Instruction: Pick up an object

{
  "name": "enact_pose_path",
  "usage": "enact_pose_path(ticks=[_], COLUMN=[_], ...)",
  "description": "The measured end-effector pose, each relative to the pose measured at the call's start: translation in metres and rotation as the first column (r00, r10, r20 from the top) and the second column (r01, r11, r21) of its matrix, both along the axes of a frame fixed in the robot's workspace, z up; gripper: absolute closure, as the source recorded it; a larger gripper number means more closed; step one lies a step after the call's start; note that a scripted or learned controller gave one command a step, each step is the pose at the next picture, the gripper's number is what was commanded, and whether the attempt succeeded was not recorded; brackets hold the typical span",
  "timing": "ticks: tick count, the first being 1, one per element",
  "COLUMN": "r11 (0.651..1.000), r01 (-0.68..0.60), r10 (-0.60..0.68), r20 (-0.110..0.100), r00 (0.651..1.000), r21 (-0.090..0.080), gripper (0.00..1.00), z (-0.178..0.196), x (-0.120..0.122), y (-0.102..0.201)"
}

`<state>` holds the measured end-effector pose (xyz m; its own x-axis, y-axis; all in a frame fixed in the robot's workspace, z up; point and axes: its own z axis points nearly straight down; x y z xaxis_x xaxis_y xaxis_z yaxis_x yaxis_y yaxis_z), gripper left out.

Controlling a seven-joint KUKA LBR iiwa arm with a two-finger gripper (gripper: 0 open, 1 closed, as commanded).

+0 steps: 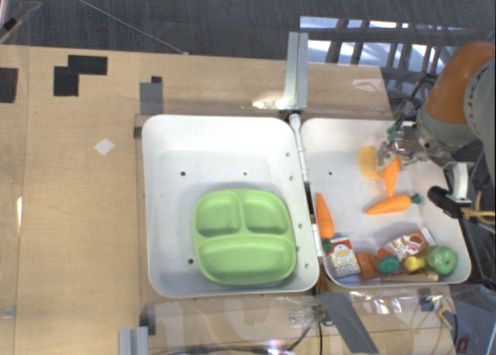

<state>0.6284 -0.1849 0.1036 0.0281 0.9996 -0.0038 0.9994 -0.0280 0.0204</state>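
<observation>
Orange carrot at the fingertips

Orange toy carrot (pixel 390 176) hangs between the fingers of the gripper (pixel 394 153), and we see it pinched there, over the far right of the right bin (pixel 341 132). We spot a second carrot (pixel 388 205) lying just below, a yellow piece (pixel 369 161) beside it, and a green divided plate (pixel 244 236) in the left bin (pixel 167 191).

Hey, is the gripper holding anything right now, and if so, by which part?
The gripper sits at the upper end of a small carrot in the right bin, but a real hold cannot be told.
</observation>
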Motion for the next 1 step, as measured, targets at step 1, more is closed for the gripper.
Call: enact_pose_path(ticks=[1], r11=[0.999], r01=[0.051], r10=[-0.051], r20=[-0.013], r00=[0.999], r21=[0.003], gripper=[1.00], z=[0.1051], x=[-0.0461], y=[0.0314])
